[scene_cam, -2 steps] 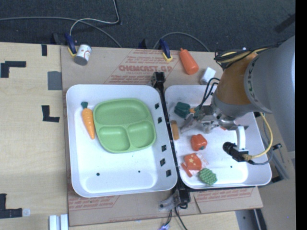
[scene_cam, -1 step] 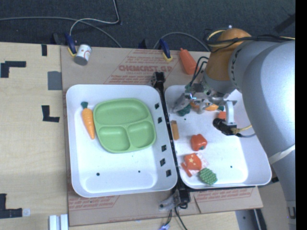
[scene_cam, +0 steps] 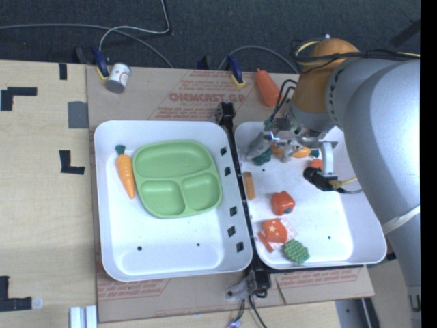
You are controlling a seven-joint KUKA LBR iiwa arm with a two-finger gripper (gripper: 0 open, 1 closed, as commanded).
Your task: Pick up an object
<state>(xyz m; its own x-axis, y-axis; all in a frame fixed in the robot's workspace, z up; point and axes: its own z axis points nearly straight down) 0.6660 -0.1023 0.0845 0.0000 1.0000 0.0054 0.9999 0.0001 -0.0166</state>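
Cardboard-covered tabletop bearing two white bins side by side, arm reaching in from the right.

Hand low over the far end of the right bin, above a dark teal piece and small orange bits; grip hidden in the clutter, cannot tell whether clenched or released. Nearer in that bin: red pepper-like toy, red-orange flat piece, green knobbly object just beside it. Left bin holding a green divided plate, with a toy carrot just beside its left edge. Another orange toy lying outside the bins.
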